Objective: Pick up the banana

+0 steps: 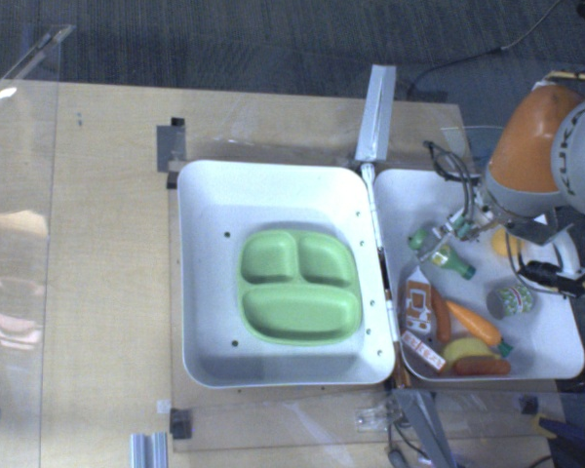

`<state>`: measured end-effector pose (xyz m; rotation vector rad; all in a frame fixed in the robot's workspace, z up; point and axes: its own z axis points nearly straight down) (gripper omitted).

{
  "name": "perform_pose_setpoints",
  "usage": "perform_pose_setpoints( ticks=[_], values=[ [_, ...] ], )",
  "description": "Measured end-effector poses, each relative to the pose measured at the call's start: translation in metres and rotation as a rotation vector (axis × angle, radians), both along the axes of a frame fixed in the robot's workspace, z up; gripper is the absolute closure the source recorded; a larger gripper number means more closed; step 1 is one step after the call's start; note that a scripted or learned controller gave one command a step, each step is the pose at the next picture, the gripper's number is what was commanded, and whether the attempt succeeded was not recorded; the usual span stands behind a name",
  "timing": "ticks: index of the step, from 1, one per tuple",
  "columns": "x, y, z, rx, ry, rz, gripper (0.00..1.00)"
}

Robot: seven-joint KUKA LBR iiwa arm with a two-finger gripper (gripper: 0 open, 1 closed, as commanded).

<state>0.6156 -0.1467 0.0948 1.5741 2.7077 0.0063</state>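
The banana [505, 243] lies in the right bin [565, 354], at its 3 o'clock side; just a yellow sliver of it shows, tucked under the arm [551, 159]. The claw [456, 228] sits at 9 o'clock from the banana, close beside it, low over a green bottle [447, 256]; whether it is clenched or released cannot be told, and nothing can be made out in its grip. At 6 o'clock from the banana rests a small grey-green can [512, 299]. Farther toward 7 o'clock lie a carrot [473, 324], a red pepper [482, 366] with a yellow-green fruit [465, 349] touching it, and a brown packet [418, 309]. In the left bin [205, 261], well apart at 9 o'clock, a green tray [299, 285] sits centred. Both bins rest on the tabletop [88, 291].
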Motion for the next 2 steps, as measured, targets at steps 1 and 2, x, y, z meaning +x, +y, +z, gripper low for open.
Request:
perform_pose_setpoints(
  ticks=[1,2],
  values=[
    [0.003,0.001,0.013,-0.001,-0.009,0.003,1.00],
    [0.048,0.065,0.102,0.002,-0.002,-0.066,1.00]
  ],
)
